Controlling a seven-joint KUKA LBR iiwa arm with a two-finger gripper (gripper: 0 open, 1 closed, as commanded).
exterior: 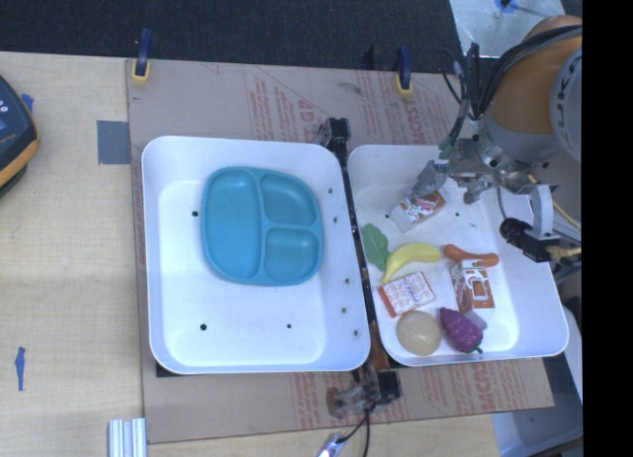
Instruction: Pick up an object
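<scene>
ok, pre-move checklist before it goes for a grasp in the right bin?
1. Gripper over the right bin: ok, at its upper part.
2. Target under it: ok, a small packet lies right below the gripper.
3. Fingers open or shut: cannot tell, too blurred.
4. Anything held already: cannot tell; the packet looks to lie on the bin floor.
5. Neighbours clear of the packet: ok, the banana and green piece lie apart, lower down.
6. Left bin: ok, the blue tray sits away from the arm's path.
</scene>
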